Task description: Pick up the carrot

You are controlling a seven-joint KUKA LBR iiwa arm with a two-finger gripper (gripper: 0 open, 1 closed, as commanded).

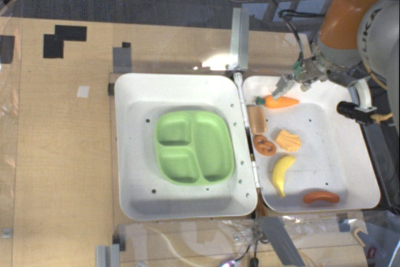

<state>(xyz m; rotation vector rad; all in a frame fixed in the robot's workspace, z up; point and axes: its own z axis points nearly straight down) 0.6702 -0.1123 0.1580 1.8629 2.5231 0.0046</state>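
light wooden bench [62, 153], two shallow white bins side by side, left bin [134, 203], right bin [359, 166]

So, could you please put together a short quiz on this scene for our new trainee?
1. True or false: the carrot lies in the right bin.
2. Which item lies nearest the carrot? A) banana B) bread roll C) sausage
3. Fill in: the left bin holds a green ___.

Key: 1 true. 2 B. 3 divided plate. The hand hovers just above the carrot's far side, not gripping it.
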